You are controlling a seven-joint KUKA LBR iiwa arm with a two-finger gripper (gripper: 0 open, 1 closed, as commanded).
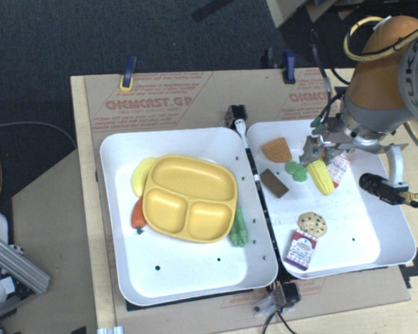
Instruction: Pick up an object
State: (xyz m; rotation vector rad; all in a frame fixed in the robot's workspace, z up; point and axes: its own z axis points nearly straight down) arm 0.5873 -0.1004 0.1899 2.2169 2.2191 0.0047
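Nearest, by the right bin's point(356, 256) front edge, lie a red packet point(301, 250) and a cookie point(312, 224) — farther back, the corn point(321, 176) sits mid-bin beside a green piece point(296, 170). The gripper point(319, 143) hangs just behind the corn near the far edge — whether it is closed, I cannot tell.

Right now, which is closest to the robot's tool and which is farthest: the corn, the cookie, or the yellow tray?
Measured from the tool in the camera view:
1. Corn cob, right bin, just below the tool.
2. Cookie, right bin, lower down toward the front.
3. Yellow divided tray, over in the left bin, farthest.
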